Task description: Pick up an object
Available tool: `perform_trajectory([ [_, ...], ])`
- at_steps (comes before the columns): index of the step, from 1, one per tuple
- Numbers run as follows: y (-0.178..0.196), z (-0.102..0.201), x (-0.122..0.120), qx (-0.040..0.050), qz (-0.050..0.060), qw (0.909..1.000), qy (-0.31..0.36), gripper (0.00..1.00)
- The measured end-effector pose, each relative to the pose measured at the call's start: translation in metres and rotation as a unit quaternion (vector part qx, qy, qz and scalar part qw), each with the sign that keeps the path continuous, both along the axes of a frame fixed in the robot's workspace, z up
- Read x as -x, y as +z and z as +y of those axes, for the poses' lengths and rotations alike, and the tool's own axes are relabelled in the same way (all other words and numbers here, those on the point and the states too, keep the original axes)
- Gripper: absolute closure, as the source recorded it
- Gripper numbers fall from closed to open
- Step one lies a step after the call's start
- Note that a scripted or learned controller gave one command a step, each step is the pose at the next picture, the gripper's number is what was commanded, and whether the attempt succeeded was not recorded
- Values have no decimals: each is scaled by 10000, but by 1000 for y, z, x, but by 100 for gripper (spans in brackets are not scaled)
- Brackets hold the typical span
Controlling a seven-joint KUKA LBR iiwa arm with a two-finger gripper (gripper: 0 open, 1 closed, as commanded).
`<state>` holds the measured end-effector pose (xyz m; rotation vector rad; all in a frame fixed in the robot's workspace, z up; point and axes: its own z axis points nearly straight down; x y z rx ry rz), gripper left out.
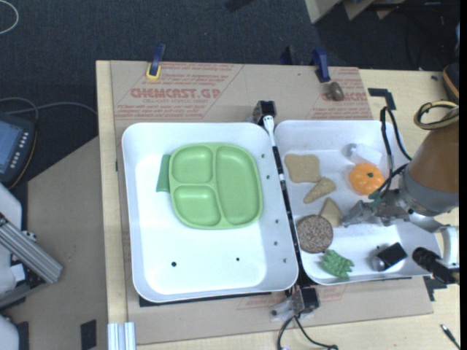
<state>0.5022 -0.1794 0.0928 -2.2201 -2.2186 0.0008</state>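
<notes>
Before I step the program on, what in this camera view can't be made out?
- Gripper: small and dark over the right bin; whether anything sits between its fingers cannot be told.
- Green item in the left bin: mostly hidden under the green divided tray.
- Arm: cut off by the view's right side.
- Small pale thing above the orange: too small to identify.

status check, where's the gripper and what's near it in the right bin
Gripper low in right bin, nothing seen between fingers. Orange fruit just above it, round brown patty to its left. Green divided plate sits in left bin.
</notes>
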Motion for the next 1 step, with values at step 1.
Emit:
perform_trajectory([
  [1, 13, -1, -1, 12, -23, 10000, -4, 100],
])
